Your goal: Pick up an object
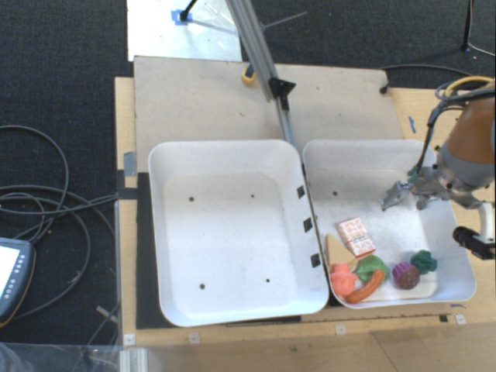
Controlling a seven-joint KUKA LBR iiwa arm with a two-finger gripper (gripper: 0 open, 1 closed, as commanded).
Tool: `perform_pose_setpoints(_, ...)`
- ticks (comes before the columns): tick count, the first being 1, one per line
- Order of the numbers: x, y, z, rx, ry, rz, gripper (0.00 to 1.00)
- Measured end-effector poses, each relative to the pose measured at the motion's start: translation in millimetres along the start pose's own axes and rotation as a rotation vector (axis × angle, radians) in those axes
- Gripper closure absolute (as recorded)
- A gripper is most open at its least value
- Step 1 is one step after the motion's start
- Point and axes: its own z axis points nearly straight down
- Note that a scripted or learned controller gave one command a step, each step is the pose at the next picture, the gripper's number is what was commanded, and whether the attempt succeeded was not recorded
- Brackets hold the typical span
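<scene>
The hand (pixel 394 194) hangs over the upper part of the right bin (pixel 353 157), its metal fingertips pointing toward the left bin; whether it is spread or closed I cannot tell, and nothing shows gripped in it. Below it and a little toward the divider lies a small rectangular carton (pixel 356 236) with a red-and-white pattern, flat on the bin floor and apart from the hand. Further down, along the bin's near wall, sits a cluster of toy-like pieces — a tan wedge (pixel 335 249), an orange-red lump (pixel 340 273), a leafy green piece (pixel 372 266), an orange carrot-shaped stick (pixel 366 287), a round purple item (pixel 405 274) and a dark green knobbly one (pixel 424 261). All are well clear of the hand. The left bin (pixel 167 231), a smooth white shallow tray with rounded corners, lies beside it on the pale wooden worktop (pixel 194 99) — the two rims meeting along black clips (pixel 308 225).
</scene>
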Motion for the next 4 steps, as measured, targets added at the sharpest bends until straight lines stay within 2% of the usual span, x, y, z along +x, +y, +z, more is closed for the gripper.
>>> perform_pose_setpoints(1,-1.1,1.8,-14.0,-0.007,-0.003,0.0,1.0)
perform_pose_setpoints(3,0.2,-3.7,-117.4,-0.009,-0.004,-0.002,1.0)
perform_pose_setpoints(4,0.5,-2.2,-182.8,-0.012,-0.005,-0.003,1.0)
